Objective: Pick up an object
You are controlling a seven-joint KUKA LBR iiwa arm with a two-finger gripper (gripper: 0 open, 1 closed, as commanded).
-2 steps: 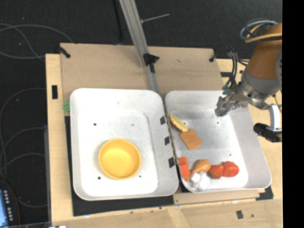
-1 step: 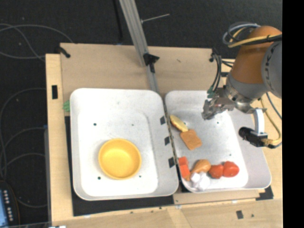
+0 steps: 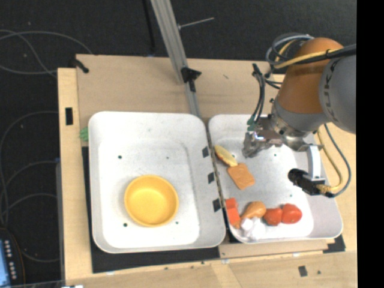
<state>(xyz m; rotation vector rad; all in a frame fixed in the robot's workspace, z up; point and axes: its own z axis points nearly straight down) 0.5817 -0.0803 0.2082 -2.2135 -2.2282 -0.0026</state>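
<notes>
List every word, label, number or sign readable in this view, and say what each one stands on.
None can be read: nothing legible shows on the two white bins, the yellow bowl, the food pieces or the arm.
Device at the lower left corner: markings too small and blurred to read.

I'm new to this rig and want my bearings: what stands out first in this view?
The yellow bowl sits alone in the left bin. The grey and orange arm hangs over the right bin, its gripper above the upper part. Below it lie a banana piece, a tan slice and red and orange food pieces along the near edge.
</notes>
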